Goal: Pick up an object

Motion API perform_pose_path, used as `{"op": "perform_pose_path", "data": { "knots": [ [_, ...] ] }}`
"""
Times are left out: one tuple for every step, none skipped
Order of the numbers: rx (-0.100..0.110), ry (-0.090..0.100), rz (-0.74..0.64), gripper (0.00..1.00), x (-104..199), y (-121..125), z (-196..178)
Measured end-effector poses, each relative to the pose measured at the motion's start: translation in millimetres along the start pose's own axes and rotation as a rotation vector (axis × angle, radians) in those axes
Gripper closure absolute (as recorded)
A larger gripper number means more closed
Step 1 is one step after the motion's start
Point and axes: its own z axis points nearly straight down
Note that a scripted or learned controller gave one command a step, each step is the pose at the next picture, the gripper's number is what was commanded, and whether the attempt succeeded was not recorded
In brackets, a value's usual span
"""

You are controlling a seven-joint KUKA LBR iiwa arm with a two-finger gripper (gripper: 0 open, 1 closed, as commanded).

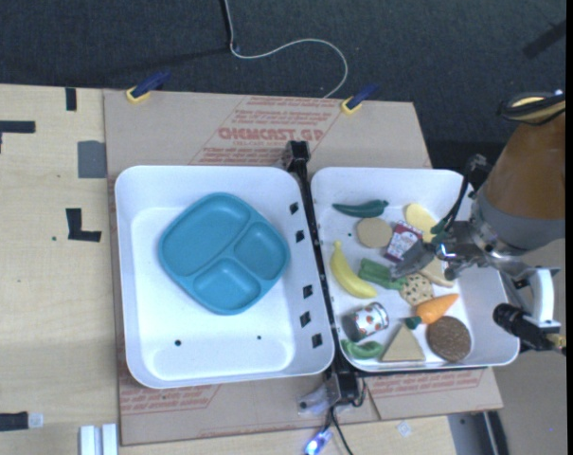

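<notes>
Here, gripper [428, 250] beside a small maroon-and-white packet [401, 243].

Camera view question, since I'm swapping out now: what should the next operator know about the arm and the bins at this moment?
Gripper: low over the right bin, among the toy food; finger state unclear, no visible grasp.
Things: banana, green pepper, carrot, brown patty and others lie in the right bin. Blue divided plate sits in the left bin.
Done: nothing lifted.
Left: grasp one object and raise it.
</notes>
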Motion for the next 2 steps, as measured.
{"op": "perform_pose_path", "data": {
  "knots": [
    [0.001, 0.001, -0.001, 1.0, 1, 0, -10],
    [-0.011, 0.002, -0.01, 1.0, 78, -7, -110]
  ]
}}
